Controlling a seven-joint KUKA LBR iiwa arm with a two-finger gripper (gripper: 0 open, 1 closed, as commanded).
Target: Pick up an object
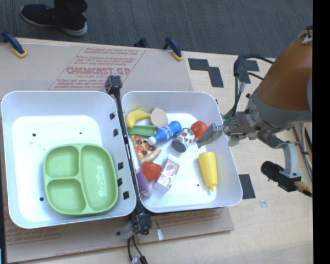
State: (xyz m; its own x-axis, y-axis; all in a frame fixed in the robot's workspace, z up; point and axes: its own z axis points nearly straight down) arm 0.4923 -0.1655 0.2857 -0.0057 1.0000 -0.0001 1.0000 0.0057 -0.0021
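The right bin holds several toys. Among them are a yellow banana, a beige round piece, a green stick, a blue bottle and a dark little cup. A red toy, a yellow mustard bottle, a red pepper and a small pink-and-white carton lie there too. My gripper hangs over the bin's right side. It is just right of the red toy and above the mustard bottle, with nothing seen in its grasp.
The left bin holds a green divided plate. A black clip sits where the bins meet at the back. Cardboard lies under the bins. The arm's orange band and cables stand to the right, and a person's shoes are beyond the bench.
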